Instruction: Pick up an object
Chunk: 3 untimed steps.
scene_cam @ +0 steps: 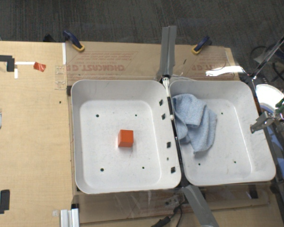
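Fingers (261, 122), whether spread or clenched cannot be told, hang at the worktop's right edge, over the right bin's (236, 176) outer rim, with nothing seen in them. A blue cloth (194, 122) lies crumpled nearer the worktop's middle; an orange block (126, 138) sits further left, in the left bin (85, 174). The approach appears barely begun; next, a descent onto the cloth.
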Motion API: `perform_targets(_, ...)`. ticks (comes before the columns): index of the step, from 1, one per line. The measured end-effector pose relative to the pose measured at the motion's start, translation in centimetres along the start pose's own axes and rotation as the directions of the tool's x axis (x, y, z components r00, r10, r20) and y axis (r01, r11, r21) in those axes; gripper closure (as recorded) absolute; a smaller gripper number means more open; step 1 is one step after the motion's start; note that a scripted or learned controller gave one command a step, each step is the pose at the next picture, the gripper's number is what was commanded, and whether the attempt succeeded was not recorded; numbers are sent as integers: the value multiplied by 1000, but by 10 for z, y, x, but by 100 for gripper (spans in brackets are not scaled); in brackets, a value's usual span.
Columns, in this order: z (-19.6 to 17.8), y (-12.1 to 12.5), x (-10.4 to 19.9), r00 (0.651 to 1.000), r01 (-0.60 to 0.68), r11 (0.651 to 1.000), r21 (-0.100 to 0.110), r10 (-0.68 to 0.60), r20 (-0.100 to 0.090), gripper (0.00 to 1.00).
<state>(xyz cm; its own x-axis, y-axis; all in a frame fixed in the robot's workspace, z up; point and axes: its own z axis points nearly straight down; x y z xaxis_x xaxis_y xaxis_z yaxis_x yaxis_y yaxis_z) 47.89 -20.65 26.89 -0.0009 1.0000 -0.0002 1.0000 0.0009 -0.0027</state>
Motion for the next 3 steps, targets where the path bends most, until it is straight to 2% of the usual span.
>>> perform_targets(1,26,55,-16,995,-97,995,-1,97,0,0)
perform_targets(2,80,43,10,988,-156,988,3,156,0,0)
perform_targets(3,176,117,5,978,-207,978,-4,207,-5,0)
